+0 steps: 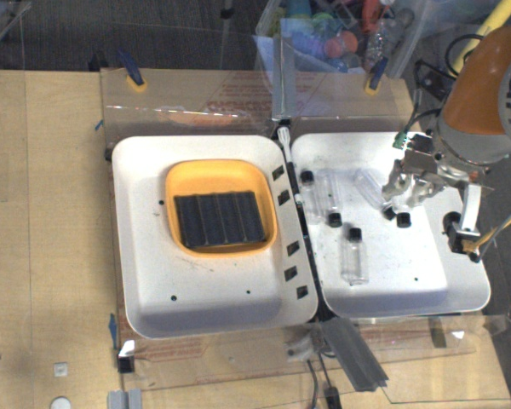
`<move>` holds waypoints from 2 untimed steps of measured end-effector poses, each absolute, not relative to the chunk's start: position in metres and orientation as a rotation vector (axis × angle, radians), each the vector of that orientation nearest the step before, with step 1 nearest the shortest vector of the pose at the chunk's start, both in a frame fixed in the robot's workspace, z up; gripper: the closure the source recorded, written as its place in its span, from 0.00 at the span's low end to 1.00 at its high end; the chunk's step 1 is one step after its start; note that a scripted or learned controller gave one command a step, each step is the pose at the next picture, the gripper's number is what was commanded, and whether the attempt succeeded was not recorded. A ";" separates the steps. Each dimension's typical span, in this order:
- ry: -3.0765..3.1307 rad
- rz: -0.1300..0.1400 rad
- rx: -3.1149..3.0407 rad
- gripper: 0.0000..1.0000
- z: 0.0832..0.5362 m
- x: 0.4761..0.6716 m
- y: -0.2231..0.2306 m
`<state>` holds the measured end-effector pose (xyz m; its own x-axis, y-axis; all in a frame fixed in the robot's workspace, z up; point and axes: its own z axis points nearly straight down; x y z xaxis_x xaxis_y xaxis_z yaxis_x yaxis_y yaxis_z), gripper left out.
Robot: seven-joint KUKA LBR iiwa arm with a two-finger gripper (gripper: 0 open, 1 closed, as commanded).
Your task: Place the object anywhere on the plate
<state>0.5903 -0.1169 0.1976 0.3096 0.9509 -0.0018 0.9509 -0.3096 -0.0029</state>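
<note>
vial (353, 254) lies in right bin (426, 279); no writing readable.

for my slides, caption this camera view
Hand hovers over clear vials in right bin; yellow plate waits in left bin.
</note>
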 end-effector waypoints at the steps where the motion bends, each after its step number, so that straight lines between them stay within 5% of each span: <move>1: -2.174 0.000 -2.271 1.00 0.181 0.640 -0.109; 2: -2.279 -0.001 -2.167 1.00 0.209 0.667 -0.086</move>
<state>0.6672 -0.0862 0.2091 -0.0505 0.9987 -0.0018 0.9987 0.0505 0.0028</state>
